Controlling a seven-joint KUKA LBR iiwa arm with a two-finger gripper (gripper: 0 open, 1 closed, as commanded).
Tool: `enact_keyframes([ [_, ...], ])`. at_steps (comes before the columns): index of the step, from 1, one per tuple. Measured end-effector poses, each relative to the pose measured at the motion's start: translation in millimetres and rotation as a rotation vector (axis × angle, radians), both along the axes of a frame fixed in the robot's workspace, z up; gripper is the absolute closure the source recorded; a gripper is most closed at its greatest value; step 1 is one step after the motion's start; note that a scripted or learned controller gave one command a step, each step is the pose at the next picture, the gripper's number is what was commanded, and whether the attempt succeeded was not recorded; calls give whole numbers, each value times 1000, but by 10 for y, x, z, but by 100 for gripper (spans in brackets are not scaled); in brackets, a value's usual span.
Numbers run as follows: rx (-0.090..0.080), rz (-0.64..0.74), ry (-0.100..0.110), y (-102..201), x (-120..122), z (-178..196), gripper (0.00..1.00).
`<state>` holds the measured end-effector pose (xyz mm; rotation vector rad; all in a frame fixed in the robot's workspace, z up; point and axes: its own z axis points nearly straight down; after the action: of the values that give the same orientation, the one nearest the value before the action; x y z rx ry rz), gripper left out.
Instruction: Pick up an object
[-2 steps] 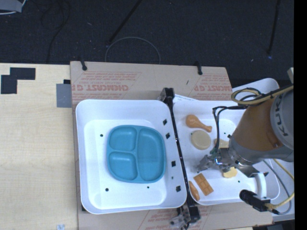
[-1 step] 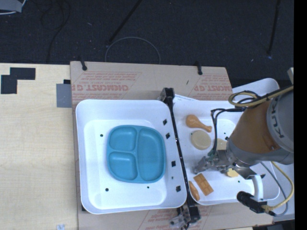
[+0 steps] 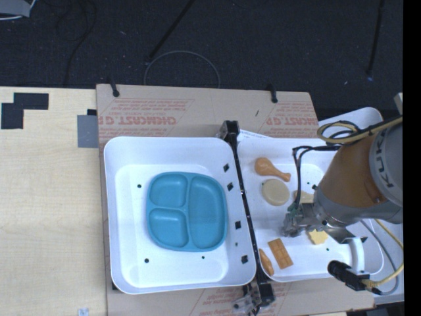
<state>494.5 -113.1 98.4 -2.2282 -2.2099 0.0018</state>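
Observation:
The right bin (image 3: pixel 253 176) holds several toy foods: a tan drumstick (image 3: pixel 271 168) near the back, a pale round disc (image 3: pixel 275 192) in the middle, a brown waffle-like bar (image 3: pixel 280 253) and a small orange piece (image 3: pixel 266 262) at the front, and a yellow wedge (image 3: pixel 319 237) beside the arm. My gripper (image 3: pixel 293 224) reaches down from the orange-banded wrist to the bin floor, between the disc and the brown bar. Nothing is visibly held in it.
The left bin (image 3: pixel 125 157) holds a blue divided plate (image 3: pixel 186 210). A black divider rail (image 3: pixel 240 206) runs between the two bins. Cardboard (image 3: pixel 197 110) lies under and behind both bins, and cables trail over the arm on the right.

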Motion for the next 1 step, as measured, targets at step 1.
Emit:
enact_keyframes([
  [1, -1, 9, -2, 16, -16, 415, 100],
])
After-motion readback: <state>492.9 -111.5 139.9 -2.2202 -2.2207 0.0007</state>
